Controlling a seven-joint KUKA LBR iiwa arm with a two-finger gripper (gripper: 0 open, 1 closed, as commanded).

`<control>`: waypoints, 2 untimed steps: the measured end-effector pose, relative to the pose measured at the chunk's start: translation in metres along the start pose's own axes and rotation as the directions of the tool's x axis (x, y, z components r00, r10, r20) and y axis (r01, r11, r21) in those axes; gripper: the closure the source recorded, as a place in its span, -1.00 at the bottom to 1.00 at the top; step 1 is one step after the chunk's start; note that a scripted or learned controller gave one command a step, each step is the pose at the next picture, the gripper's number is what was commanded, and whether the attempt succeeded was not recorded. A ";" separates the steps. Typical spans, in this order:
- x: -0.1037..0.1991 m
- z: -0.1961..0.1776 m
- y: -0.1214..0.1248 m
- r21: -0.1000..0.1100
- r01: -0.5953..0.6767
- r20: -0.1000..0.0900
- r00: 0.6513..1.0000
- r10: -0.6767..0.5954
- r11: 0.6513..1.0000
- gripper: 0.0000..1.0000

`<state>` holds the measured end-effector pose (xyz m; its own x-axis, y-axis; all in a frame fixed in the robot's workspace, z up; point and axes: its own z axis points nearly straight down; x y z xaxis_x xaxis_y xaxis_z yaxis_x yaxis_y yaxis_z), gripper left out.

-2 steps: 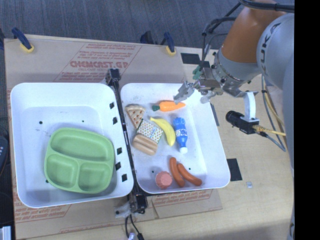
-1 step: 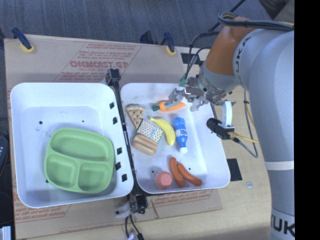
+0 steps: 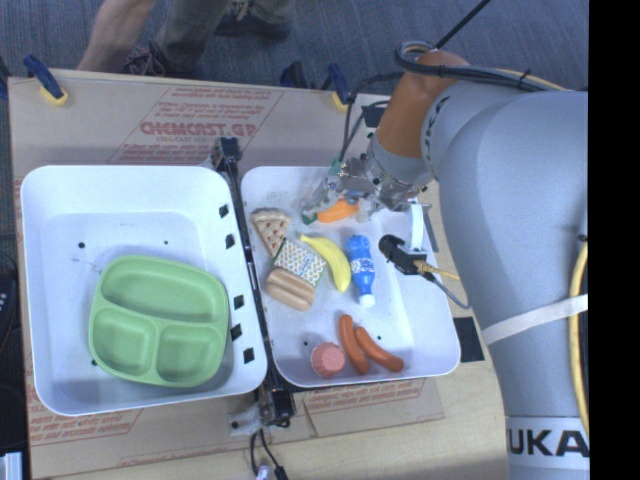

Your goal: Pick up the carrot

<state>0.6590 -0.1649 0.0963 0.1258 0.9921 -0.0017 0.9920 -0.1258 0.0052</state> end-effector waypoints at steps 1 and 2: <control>0.000 0.000 -0.022 0.004 -0.160 -0.001 0.987 0.160 0.987 -1.00; 0.001 -0.009 -0.022 0.008 -0.155 -0.002 0.988 0.155 0.988 1.00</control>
<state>0.6373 -0.1614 0.1051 0.2783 0.9605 0.0013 0.9605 -0.2782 -0.0030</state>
